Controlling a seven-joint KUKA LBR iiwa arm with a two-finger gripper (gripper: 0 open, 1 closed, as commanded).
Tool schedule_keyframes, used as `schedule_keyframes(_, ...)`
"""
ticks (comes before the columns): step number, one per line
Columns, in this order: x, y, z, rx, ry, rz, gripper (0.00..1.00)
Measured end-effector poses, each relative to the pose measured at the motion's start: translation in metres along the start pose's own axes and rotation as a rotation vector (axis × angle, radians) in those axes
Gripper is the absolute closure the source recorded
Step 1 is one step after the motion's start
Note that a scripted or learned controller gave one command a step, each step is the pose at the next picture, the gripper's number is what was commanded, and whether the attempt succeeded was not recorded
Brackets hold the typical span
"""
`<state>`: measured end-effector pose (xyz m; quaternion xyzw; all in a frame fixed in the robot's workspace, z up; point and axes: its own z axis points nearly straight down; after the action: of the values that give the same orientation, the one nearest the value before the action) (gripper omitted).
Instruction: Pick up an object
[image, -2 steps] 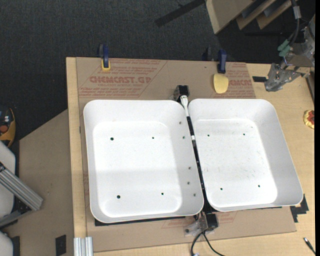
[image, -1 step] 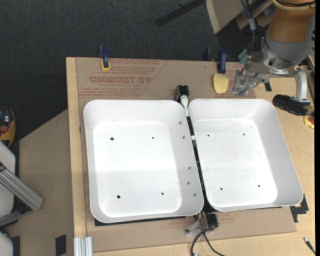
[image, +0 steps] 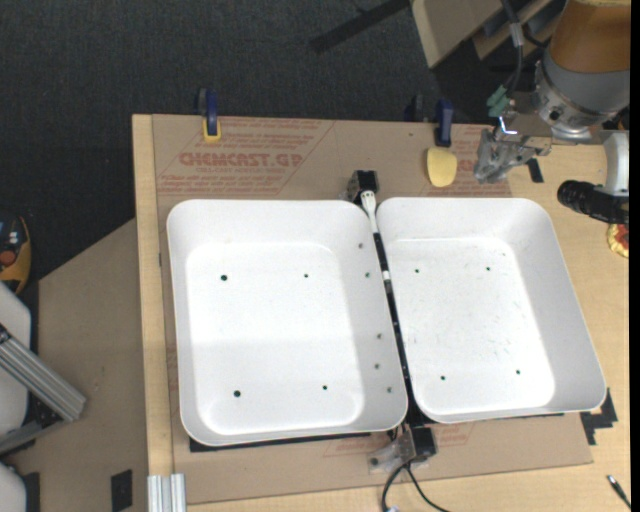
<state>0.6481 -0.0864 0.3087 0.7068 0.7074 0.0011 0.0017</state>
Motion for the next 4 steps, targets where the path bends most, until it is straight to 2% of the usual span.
schedule_keyframes(1, -0.005, -0.015, -0.022, 0.0, -0.001, 0.001, 1.0)
schedule_keyframes(2, 0.085, 0.019, 0.052, 0.01, 0.004, -0.007, 1.0)
schedule_keyframes(3, 0.092, 0.009, 0.014, -0.002, 0.001, -0.001, 1.0)
schedule_keyframes(4, 0.104, -0.009, -0.002, 0.005, 0.001, 0.0, 1.0)
